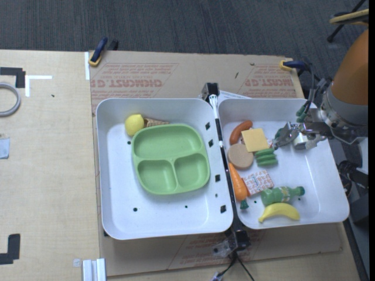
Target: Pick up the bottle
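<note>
Left bin (pixel 111 174) holds a green divided tray (pixel 171 158), with a lemon (pixel 135 123) and what looks like a cone (pixel 154 122) tucked at its far left corner. None of that matters for this job. Right bin (pixel 328 180) is the busy one: sausage (pixel 240 131), cheese slice (pixel 255 139), round brown patty (pixel 239 156), a green ridged piece (pixel 265 157), carrot (pixel 237 181), a patterned cracker packet (pixel 258 182). The bottle (pixel 282 194) is the green one lying on its side near the front of that bin, cap pointing right, touching the banana (pixel 279 213) just in front of it. Step in hand, as I read it: approach, nothing grasped yet. Gripper (pixel 285 136) sits toward the back of the right bin, just right of the cheese, well apart from the bottle, fingers spread and nothing between them. Arm comes in from the right, orange band up at the edge, wrist angled so the fingers point left across the bin. Next move needs a shift toward the front of the bin and a descent over the bottle's body, fingers straddling its width, clear of the banana.
</note>
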